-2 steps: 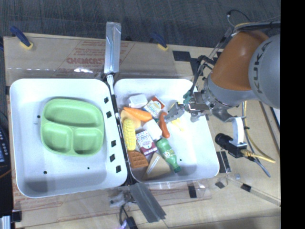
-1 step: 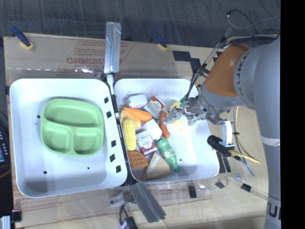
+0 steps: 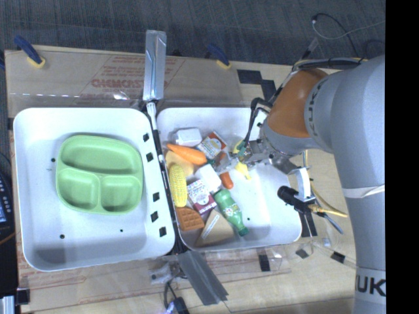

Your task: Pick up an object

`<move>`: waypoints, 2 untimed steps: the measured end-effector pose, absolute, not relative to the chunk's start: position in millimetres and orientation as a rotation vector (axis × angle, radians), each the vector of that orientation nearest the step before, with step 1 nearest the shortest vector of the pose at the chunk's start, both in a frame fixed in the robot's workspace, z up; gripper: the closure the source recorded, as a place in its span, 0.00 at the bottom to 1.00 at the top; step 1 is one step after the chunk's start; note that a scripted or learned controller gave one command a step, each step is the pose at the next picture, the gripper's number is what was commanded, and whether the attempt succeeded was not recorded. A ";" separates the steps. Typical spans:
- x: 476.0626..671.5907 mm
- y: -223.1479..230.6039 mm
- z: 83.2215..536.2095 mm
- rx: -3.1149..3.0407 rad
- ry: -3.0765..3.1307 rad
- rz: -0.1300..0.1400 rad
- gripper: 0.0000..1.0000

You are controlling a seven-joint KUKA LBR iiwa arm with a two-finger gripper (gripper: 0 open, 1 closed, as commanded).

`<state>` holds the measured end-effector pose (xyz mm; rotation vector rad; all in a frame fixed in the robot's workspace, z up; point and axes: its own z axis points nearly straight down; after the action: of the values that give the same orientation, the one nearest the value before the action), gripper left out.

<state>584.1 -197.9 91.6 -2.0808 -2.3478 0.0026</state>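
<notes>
Camera view: right bin (image 3: 278, 224) holds a heap of toy food, including a carrot (image 3: 187, 154), corn cob (image 3: 177, 184), green bottle (image 3: 231, 210) and small packets, while the left bin (image 3: 29, 195) carries a green divided tray (image 3: 99, 173). The gripper (image 3: 243, 156) sits low at the heap's right margin, near a small yellow piece (image 3: 243, 171); its opening and any hold cannot be told. Judged step: descent to grasp; next, closure on one item, then a clean lift.

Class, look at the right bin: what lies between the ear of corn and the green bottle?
In the camera view, between the ear of corn and the green bottle lie small packets, one white and one with a dark purple label.
</notes>
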 end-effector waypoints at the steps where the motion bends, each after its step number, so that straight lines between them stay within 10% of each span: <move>1: 584.1 -197.6 101.2 -2.075 -2.351 0.004 1.00; 2: 638.9 -179.1 235.3 -2.156 -2.288 -0.002 1.00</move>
<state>638.9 -179.1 235.3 -2.1564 -2.2883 -0.0019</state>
